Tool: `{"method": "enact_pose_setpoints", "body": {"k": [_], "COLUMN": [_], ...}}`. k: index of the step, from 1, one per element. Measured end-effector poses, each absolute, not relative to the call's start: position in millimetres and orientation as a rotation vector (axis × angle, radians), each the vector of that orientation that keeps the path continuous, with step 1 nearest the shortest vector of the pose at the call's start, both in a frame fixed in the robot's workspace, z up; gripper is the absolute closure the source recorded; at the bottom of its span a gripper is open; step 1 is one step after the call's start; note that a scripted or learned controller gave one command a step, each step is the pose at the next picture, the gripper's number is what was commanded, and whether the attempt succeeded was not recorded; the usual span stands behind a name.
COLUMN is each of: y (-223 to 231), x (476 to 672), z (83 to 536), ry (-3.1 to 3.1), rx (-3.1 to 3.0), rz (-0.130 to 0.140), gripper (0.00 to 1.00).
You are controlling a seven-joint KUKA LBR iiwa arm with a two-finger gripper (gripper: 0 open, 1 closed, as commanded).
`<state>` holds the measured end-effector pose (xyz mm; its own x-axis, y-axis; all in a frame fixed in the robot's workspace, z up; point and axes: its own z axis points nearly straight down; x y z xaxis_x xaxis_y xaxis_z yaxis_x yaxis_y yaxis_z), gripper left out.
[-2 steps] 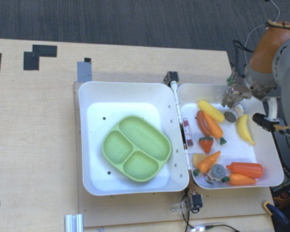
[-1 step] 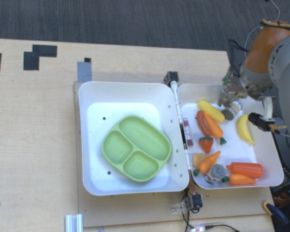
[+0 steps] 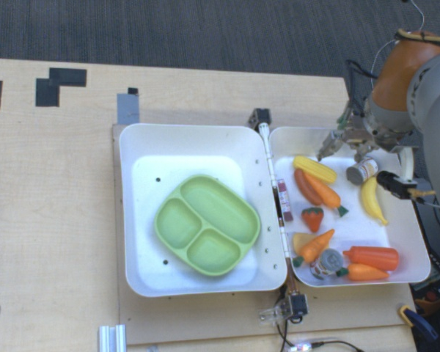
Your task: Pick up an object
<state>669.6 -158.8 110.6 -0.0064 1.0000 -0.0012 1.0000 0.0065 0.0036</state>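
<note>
Where the right bin (image 3: 418, 266) holds the toy food, a small grey can (image 3: 362, 171) lies on its side near the back (beside a yellow banana (image 3: 372, 199)). Above it hangs the gripper (image 3: 348, 147), jaws spread apart, holding nothing, one finger just beside the can.

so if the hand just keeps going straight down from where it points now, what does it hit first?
Probably the small tin can, which lies just below the hand in the right bin, with the corn cob close beside it. Depth is unclear.
</note>
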Motion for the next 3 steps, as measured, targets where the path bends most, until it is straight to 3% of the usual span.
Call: {"method": "enact_pose_setpoints", "body": {"k": [1,2,3], "y": [-133.8,-133.7,-151.0], "x": [603.0,605.3,642.4], "z": [86.2,98.8,143.9], "ry": [2.222,2.220,2.224], "rx": [2.215,2.209,2.212], "rz": [0.005,0.011,0.005], "gripper": [0.00,1.00,1.00]}}
